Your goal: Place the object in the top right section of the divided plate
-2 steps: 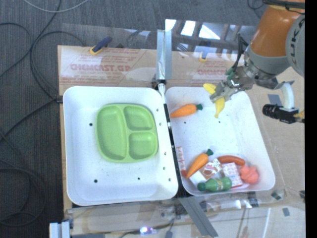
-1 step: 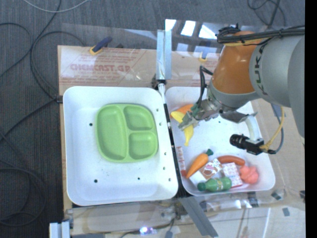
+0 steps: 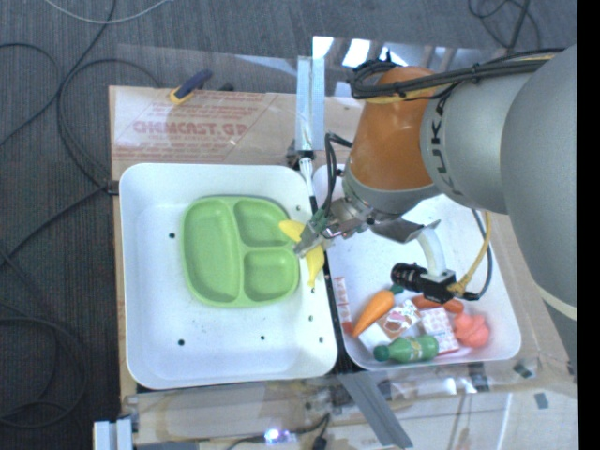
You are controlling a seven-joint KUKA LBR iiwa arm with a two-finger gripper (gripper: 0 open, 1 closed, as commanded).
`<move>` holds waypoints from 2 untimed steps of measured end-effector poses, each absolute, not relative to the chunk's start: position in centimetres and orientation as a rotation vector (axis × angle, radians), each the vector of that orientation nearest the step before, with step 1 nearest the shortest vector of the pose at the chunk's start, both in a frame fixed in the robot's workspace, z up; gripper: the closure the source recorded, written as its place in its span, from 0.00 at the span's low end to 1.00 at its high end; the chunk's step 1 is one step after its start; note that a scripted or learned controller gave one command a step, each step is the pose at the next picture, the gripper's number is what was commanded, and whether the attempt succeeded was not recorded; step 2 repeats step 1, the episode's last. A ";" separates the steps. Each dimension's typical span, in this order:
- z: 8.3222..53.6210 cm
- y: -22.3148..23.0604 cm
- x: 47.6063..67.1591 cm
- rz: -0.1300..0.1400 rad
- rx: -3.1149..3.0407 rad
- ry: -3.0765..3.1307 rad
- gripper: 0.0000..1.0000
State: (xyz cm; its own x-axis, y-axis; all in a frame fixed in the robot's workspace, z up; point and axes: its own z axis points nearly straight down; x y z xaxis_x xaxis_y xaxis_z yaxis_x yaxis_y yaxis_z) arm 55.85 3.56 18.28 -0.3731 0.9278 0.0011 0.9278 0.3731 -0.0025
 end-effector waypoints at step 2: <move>18.3 3.5 55.9 0.002 -1.758 -2.601 0.00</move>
